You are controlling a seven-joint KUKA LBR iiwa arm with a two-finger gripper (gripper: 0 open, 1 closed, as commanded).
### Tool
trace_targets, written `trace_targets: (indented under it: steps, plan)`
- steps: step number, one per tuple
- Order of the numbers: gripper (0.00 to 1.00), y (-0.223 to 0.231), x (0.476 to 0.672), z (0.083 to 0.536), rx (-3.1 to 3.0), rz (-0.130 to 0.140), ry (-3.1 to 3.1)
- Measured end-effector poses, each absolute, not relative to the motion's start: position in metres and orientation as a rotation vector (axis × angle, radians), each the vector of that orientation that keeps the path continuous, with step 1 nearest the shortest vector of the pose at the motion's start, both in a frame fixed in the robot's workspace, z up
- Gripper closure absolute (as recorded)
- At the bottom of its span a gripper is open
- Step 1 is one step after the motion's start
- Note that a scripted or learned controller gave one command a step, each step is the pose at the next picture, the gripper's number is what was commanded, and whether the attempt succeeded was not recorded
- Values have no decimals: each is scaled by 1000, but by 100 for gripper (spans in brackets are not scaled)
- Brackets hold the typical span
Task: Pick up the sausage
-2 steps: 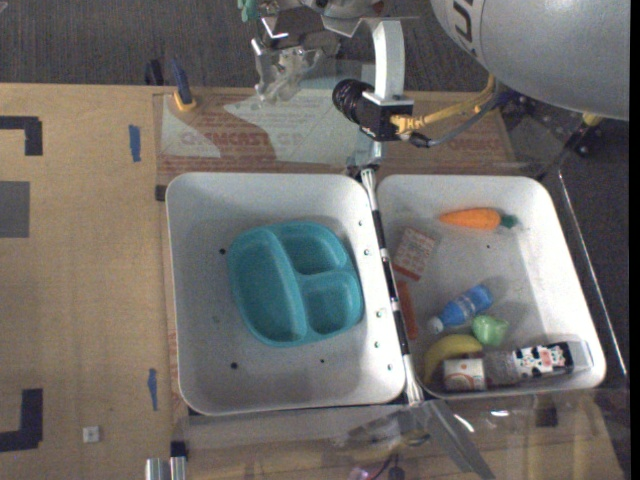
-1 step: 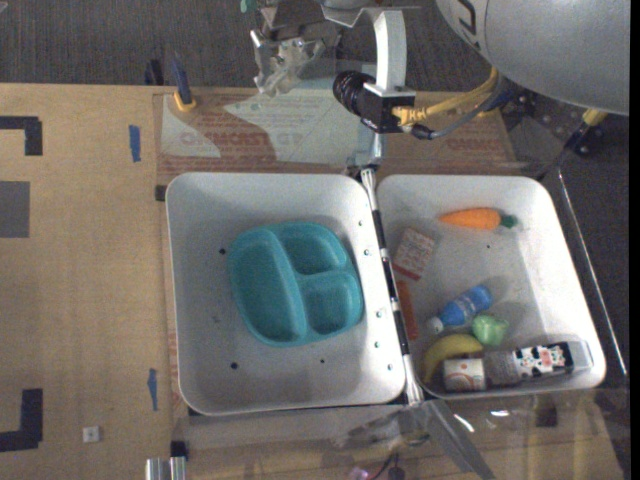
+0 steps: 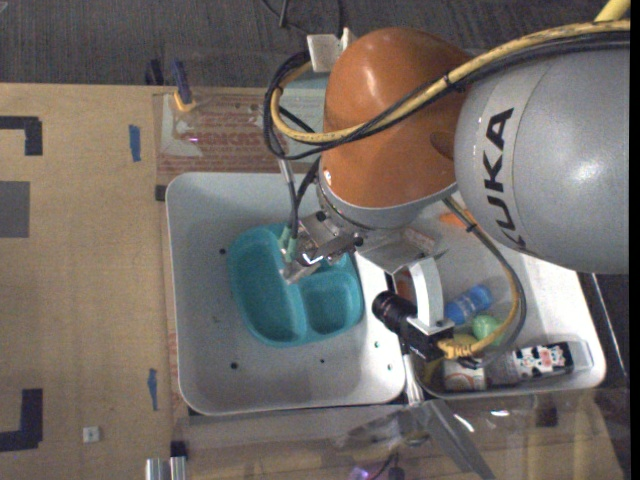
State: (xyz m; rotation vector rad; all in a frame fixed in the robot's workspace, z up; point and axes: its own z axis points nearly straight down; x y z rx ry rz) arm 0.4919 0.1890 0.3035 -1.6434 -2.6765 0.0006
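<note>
Overhead, the grey arm (image 3: 560, 158) fills the upper right of the camera view, its orange band (image 3: 390, 118) bulging above the wrist, and reaches down and leftward into the left bin (image 3: 200, 268). The gripper (image 3: 303, 258) sits low over a teal tray (image 3: 262, 303), at the upper end of the ridge that splits the tray into two compartments. It appears to touch or nearly touch that ridge. Whether the gripper is spread or pressed together cannot be told from this angle, and nothing can be seen pinched in it. The tray lies tilted in the middle of the left bin, on the white floor, which carries a few small dark specks. The sausage cannot be made out for certain. The nearest candidate is a small orange-brown patch (image 3: 401, 286) at the near-left corner of the right bin (image 3: 590, 353), largely hidden behind the robot's own hardware and well apart from the gripper. Further along in that bin lie a blue bottle (image 3: 468, 303), a green thing (image 3: 484, 325) just beside it, and a black-and-white carton (image 3: 543, 359) against the lower rim. Left of the bins stretches the tan bench (image 3: 80, 268), marked with bits of blue tape (image 3: 134, 144).
</note>
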Motion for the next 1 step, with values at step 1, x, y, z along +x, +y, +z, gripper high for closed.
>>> trace_targets:
  steps: [1]
  plan:
    - [100, 173, 499, 383, -726, -6, -3062]
